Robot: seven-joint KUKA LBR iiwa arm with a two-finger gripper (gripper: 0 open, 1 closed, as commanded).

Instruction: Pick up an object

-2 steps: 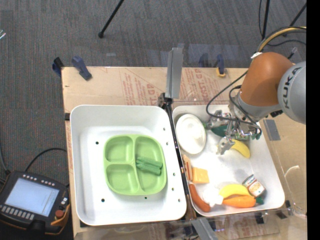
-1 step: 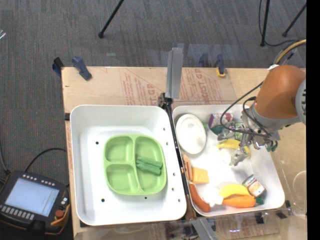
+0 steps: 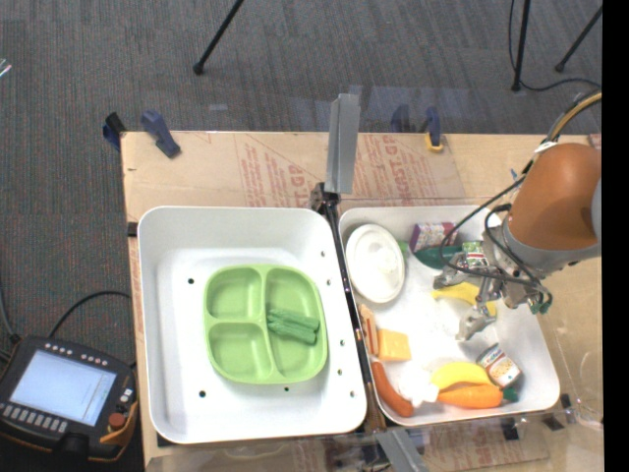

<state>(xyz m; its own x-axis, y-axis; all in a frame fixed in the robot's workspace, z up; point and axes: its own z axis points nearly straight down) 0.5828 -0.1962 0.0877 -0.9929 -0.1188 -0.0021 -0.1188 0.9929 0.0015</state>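
Gripper (image 3: 479,320) hovering in the right bin (image 3: 546,350)
It is hanging at centre right, released (nothing between its fingers), just below a banana (image 3: 454,290).

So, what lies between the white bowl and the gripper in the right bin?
In the camera view, a dark green spoon-like thing lies between white bowl and gripper.

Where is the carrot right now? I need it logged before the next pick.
In the camera view the carrot lies in the right bin, near its front right corner, just below the banana and beside the small can.
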